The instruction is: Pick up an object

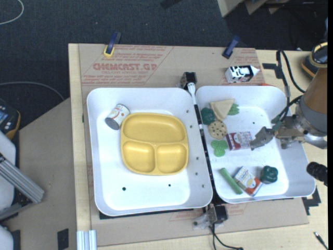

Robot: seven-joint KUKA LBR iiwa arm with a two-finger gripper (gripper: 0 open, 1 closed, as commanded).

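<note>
Reaching in from the right edge of the bench, your grey two-finger gripper (pixel 258 138) sits low over the middle of the right white bin (pixel 270 95). I can't tell from this slanted view what state the tool is in, and nothing shows as held.

Candidate targets are all in that bin: small red-and-white carton (pixel 240 139) just beside the tool tip, tan sandwich wedge (pixel 222 108) toward the far-left corner, speckled round cookie (pixel 217 129) and green leaf piece (pixel 219 148) along the left wall, green stick (pixel 229 181), orange-and-white packet (pixel 246 179) and dark green round piece (pixel 269 174) near the front edge.

My read: the carton is the likely pick, since the tool is lined up right next to it.

The left white bin (pixel 99 155) carries a yellow divided plastic tray (pixel 154 142) at centre and a small white cup on its side (pixel 117 116) near the far-left corner, well apart from the tool.
</note>
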